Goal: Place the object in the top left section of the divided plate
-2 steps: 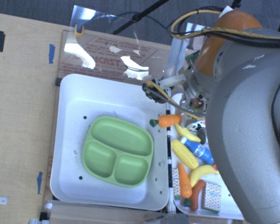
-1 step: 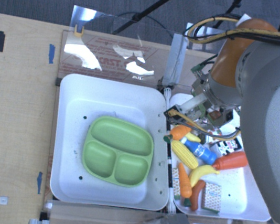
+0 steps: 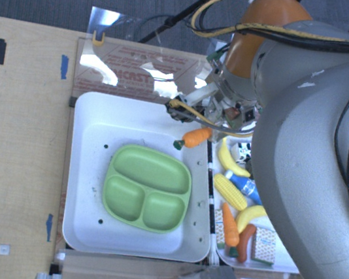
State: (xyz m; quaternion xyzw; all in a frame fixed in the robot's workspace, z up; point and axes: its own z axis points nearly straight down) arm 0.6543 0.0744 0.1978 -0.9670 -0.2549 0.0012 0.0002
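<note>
Carrot (image 3: pixel 196 137), a small orange toy with a green stub at its left end, is seen just below the gripper (image 3: pixel 212 119), over the upper right corner of the left bin (image 3: pixel 86 154) beside the wall shared with the right bin (image 3: pixel 286 263). Its right end is tucked under the wrist hardware, so whether it is actually gripped cannot be told; the fingers are hidden by cabling and the wrist body. It is judged to be either carried or hanging at the bin edge on its way across.

The green divided plate (image 3: pixel 148 187) is laid in the middle of the left bin, apart from the carrot, with one long section along its top and two smaller ones below. The target section is therefore taken to be the left part of that upper area, and nothing is seen in it yet.

In the right bin, toy bananas (image 3: pixel 230 161), a corn cob (image 3: pixel 232 191), a second carrot (image 3: pixel 229 225), a sausage (image 3: pixel 245 241) and a small carton (image 3: pixel 265 245) are left heaped together, presumably as the supply from which objects are drawn.
</note>
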